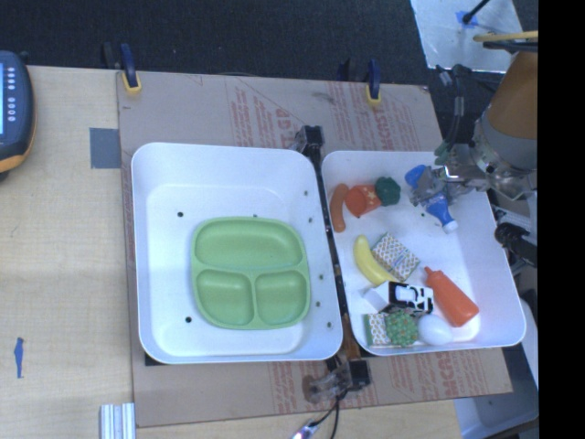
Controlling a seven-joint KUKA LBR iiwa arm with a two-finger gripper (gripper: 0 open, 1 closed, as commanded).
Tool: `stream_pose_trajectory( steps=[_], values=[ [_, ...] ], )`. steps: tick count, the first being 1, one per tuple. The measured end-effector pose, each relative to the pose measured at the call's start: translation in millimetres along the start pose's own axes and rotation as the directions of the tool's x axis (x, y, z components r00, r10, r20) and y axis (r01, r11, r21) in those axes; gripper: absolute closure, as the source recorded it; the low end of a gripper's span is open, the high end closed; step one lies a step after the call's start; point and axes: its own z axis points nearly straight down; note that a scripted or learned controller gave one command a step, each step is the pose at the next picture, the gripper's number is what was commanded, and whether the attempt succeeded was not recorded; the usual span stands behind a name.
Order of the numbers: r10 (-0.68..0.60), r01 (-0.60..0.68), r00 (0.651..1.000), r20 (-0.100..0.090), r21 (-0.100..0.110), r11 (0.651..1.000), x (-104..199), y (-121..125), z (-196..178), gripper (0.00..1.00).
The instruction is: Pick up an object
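My gripper [430, 195] hangs over the back of the right bin [498, 254], its two blue fingers [417, 176] spread apart with nothing between them. Just left of it lie a dark green piece [388, 190], a red toy [362, 200] and an orange sausage shape [337, 207]. Further forward sit a yellow banana [367, 261], a patterned box [396, 255], an orange bottle [452, 298], a black-and-white item [411, 295], a green patterned block [393, 328] and a white egg [436, 331].
The left bin [155, 245] holds a green divided plate [249, 271]. Clamps [373, 79] pin the cardboard sheet at the back. A blue and orange device [13, 108] rests at the far left of the bench.
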Motion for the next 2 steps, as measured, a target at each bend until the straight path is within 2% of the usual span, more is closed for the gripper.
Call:
stream_pose_trajectory(
  steps=[1, 2],
  values=[
    [0.006, -0.006, 1.0, -0.001, 0.013, 1.0, 47.0, 10.4, -17.2, 1.0],
    [0.015, -0.015, 1.0, 0.003, 0.016, 1.0, -13.1, 13.1, 5.2, 1.0]
  ],
)
